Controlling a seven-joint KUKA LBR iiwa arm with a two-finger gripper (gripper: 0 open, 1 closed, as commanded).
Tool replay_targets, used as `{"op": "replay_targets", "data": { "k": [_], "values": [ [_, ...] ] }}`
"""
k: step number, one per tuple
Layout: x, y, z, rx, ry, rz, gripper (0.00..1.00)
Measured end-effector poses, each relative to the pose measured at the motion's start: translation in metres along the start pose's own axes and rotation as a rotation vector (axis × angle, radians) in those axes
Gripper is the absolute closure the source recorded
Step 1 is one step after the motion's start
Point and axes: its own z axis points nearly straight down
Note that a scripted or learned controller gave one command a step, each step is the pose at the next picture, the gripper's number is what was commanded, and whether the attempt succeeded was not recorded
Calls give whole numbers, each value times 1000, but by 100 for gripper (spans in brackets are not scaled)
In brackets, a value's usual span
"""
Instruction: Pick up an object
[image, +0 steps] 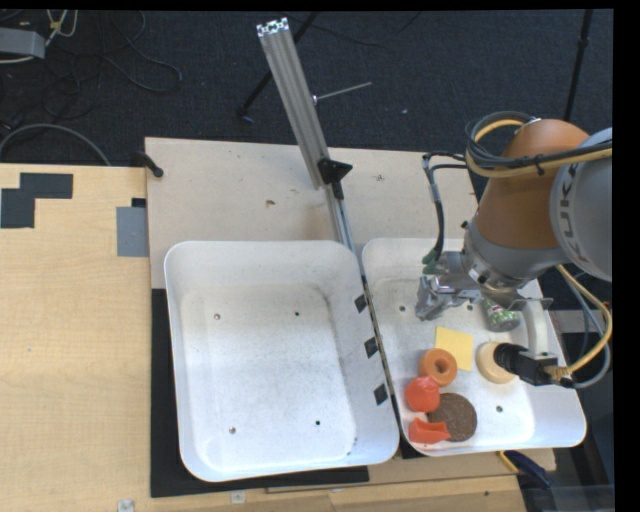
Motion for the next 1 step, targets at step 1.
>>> {"op": "replay_targets", "data": {
  "k": [1],
  "values": [
    [63, 1, -8, -2, 0, -2, 100]
  ]
}}
